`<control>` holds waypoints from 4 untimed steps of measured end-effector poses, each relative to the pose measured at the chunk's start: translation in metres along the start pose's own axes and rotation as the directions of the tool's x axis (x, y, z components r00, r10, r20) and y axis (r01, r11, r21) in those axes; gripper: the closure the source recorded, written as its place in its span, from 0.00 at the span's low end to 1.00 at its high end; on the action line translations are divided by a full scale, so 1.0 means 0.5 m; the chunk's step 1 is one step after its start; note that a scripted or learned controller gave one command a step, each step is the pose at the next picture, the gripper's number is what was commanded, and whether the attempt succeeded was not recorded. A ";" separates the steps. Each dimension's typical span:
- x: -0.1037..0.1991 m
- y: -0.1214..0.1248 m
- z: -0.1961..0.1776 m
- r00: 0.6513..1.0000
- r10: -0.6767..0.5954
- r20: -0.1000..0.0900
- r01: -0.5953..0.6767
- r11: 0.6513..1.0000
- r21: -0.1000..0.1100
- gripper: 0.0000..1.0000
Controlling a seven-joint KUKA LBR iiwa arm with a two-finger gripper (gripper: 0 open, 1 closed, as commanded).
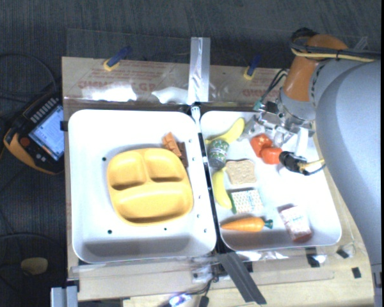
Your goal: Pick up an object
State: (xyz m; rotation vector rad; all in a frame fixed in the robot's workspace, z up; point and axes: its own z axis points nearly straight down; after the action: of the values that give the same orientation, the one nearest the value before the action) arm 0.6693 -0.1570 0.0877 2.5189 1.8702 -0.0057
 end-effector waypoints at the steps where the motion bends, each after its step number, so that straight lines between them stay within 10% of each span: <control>1: -0.010 -0.064 -0.002 0.997 -0.071 -0.001 0.071 0.997 -0.007 0.00; 2: -0.009 -0.063 -0.022 0.997 -0.073 0.001 0.073 0.997 -0.007 1.00; 3: 0.038 -0.136 -0.165 0.989 -0.146 -0.003 0.146 0.989 0.002 1.00; 4: 0.038 -0.136 -0.164 0.989 -0.146 -0.003 0.146 0.989 0.003 0.00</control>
State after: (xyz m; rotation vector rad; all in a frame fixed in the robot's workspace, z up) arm 0.6098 -0.1187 0.1696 2.3791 2.0520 -0.0058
